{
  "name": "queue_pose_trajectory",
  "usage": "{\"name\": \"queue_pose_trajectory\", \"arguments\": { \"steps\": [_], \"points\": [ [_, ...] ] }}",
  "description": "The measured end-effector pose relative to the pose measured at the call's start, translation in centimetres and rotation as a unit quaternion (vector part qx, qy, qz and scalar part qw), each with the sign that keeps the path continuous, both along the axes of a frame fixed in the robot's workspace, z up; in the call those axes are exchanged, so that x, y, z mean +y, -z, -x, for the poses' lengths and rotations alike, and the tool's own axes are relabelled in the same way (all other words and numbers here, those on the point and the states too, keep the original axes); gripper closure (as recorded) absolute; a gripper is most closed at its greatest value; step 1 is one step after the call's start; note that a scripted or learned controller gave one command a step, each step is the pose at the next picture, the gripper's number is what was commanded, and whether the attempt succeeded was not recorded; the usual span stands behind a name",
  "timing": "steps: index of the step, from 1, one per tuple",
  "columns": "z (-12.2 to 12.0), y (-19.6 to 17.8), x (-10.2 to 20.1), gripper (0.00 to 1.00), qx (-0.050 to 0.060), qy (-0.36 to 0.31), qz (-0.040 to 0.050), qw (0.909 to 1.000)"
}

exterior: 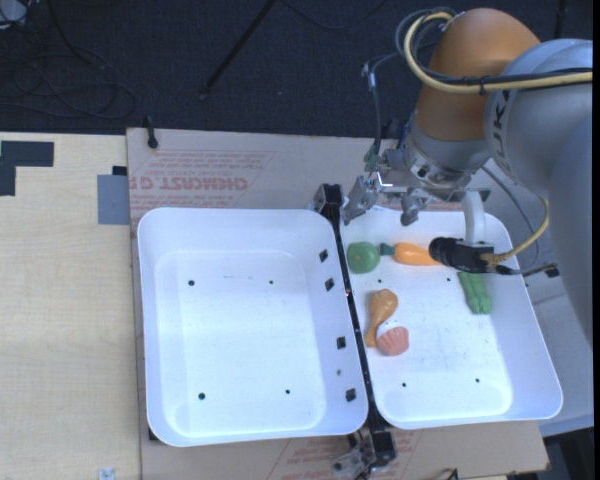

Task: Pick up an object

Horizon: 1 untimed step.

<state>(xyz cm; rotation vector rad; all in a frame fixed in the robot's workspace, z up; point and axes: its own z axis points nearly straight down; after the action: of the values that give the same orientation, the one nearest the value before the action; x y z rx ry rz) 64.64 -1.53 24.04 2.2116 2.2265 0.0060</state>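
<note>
The likeliest things to pick are the green round toy [362, 257] and the orange carrot-shaped toy [412, 254]. They lie side by side at the far end of the right bin [460, 368], the green one close to the inner wall. The gripper [385, 203] hangs above that far rim, nearly over the gap between the two. From this slant it cannot be told whether the jaws are released or clenched, and nothing shows between them.

The main risk seems to be a miss. The two toys lie so near each other that a descent between them could nudge both aside and close on neither. The green toy looks rounded and may roll or squirt out of a pinch. Its place by the wall leaves little room on that side, so the gripper could strike the rim. The carrot shape tapers and could slip if it is gripped near its thin end.

Nearer the middle of the bin a tan drumstick-shaped toy [380, 313] lies touching a pink toy [393, 341]. A grasp there could drag both along. A long green toy [475, 293] lies apart towards the right wall, with more open floor around it.

The left bin [240, 338] adjoins along the shared edge. Both bins rest on a cardboard sheet [210, 173] on the pale desk [50, 298].
</note>
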Motion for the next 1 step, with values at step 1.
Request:
{"name": "queue_pose_trajectory", "arguments": {
  "steps": [1],
  "points": [
    [0.25,-0.62,-0.35,1.00,0.004,0.002,0.0002,1.0000]
  ]
}}
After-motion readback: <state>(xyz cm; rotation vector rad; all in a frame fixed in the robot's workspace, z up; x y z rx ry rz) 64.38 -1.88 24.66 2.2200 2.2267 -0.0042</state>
